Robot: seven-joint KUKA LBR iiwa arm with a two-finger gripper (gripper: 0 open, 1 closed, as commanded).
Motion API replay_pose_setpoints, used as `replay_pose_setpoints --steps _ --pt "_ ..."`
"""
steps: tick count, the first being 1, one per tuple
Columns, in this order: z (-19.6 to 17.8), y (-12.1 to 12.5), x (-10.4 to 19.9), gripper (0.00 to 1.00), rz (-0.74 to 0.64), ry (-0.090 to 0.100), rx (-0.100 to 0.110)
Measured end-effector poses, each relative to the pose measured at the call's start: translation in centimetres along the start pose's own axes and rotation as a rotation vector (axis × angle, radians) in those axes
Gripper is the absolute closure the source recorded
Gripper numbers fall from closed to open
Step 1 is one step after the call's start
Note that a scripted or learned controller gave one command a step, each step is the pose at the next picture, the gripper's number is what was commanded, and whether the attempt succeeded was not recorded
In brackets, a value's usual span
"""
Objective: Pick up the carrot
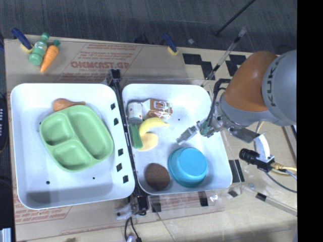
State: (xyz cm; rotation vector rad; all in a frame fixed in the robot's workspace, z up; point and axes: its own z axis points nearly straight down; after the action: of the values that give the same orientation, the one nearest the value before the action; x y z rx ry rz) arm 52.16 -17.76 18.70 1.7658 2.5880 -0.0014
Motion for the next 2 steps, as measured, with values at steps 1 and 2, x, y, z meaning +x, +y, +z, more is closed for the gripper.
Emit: replay_pose_setpoints --steps 1,2 --pt "0.7 -0.1 -3.5 0.0 -0.018 0.008 0.007" --pt "6.6 -2.3 -2.5 0.0 -0.226 0.0 -0.015"
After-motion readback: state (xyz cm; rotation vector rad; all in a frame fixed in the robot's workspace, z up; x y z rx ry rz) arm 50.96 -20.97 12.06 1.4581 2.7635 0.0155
